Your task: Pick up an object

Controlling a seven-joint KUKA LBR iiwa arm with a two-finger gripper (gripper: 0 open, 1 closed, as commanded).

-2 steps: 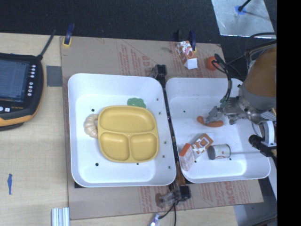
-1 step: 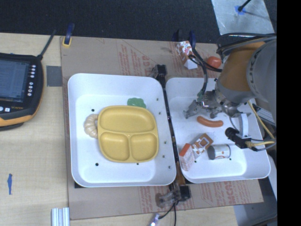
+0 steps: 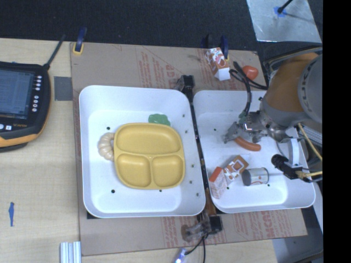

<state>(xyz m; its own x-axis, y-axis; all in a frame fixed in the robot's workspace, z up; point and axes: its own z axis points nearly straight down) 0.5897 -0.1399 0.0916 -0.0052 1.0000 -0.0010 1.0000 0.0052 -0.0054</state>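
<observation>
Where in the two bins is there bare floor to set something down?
Left bin: bare strips around the yellow tray, widest along the near edge. Right bin: bare far-left corner. Crowded around the pincer, sausage, carton and can.

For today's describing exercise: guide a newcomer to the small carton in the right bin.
Find the right bin of the two white ones. Near its front left corner lies the small carton, orange and white, tipped on its side. Its boxy printed faces set it apart from the grey can beside it and the toy sausage behind.
</observation>
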